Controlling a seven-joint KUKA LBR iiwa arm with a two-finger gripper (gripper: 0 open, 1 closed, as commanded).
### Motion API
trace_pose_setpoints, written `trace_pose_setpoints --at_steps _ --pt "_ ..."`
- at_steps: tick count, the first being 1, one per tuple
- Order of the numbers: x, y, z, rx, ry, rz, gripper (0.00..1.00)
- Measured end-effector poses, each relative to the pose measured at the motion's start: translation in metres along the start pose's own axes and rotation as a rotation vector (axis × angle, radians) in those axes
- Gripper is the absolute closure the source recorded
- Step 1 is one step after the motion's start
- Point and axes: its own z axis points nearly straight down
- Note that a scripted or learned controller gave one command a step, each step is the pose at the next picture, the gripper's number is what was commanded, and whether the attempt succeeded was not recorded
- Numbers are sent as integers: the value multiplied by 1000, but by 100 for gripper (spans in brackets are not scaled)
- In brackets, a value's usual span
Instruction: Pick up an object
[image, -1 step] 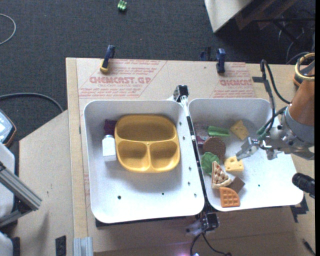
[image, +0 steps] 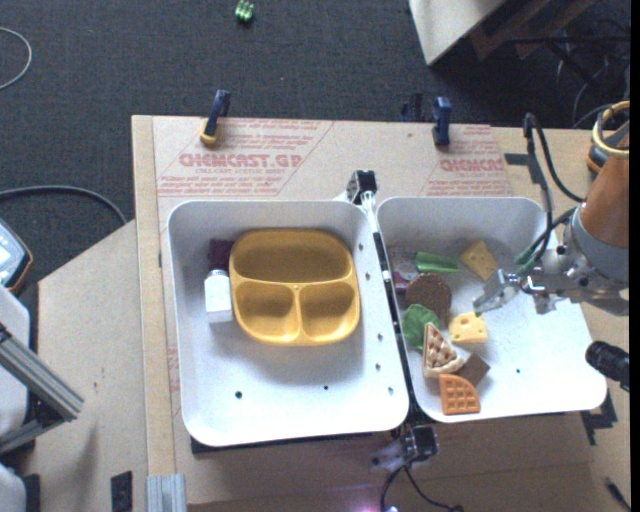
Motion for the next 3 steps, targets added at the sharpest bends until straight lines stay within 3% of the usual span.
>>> trace_pose_setpoints --at_steps 2,3 --pt "-8 -13 93 7 2 1 0" --pt "-8 -12 153 0 2 3 0"
